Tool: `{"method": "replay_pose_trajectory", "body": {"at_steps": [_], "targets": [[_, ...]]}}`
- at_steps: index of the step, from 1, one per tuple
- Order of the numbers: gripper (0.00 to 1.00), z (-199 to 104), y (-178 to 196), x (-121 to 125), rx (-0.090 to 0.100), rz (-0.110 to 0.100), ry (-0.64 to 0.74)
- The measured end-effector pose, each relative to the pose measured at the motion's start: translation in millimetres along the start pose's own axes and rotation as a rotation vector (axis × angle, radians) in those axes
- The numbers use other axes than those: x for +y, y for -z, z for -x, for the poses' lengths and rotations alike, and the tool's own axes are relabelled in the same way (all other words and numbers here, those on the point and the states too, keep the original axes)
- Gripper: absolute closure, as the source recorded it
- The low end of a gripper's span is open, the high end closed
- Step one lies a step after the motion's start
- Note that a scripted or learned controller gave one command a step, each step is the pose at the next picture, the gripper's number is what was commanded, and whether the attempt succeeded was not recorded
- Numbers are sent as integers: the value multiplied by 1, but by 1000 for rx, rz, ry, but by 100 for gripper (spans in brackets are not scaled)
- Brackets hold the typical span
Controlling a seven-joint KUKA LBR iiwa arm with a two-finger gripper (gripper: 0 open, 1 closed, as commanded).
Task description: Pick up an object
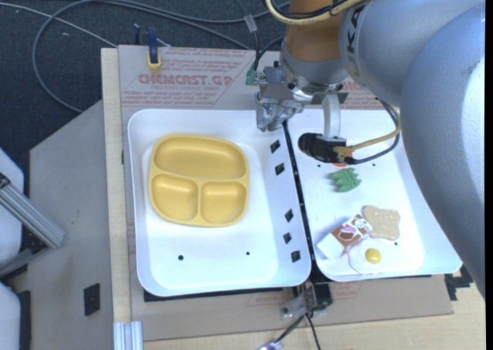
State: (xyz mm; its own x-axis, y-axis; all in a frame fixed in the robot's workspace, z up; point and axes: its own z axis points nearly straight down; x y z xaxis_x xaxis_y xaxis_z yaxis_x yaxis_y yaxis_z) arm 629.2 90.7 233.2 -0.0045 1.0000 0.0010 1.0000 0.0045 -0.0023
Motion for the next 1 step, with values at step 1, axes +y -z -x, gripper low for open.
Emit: {"method": "replay_pose_trajectory", "body": {"at_steps": [1], "targets": [[0, 2, 0, 0, 0, 0, -3]]}}
